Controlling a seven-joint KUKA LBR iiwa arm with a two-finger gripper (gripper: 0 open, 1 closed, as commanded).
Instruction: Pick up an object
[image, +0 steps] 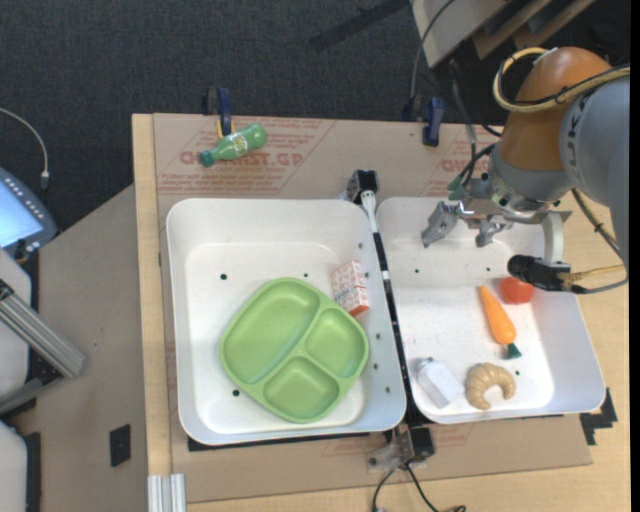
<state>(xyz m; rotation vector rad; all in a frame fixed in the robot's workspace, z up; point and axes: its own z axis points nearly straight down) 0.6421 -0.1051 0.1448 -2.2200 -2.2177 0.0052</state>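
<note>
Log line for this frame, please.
gripper: open, above right bin, holding nothing | carrot, croissant: untouched

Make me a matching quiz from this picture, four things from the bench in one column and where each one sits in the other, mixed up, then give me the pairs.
Things:
1. green plate
2. carrot
3. green bottle
4. croissant

Places:
A. on the cardboard behind the left bin
B. near front corner of the right bin, beside a small white packet
C. in the left bin
D. middle of the right bin, next to a red thing

Pairs: 1-C, 2-D, 3-A, 4-B
</note>
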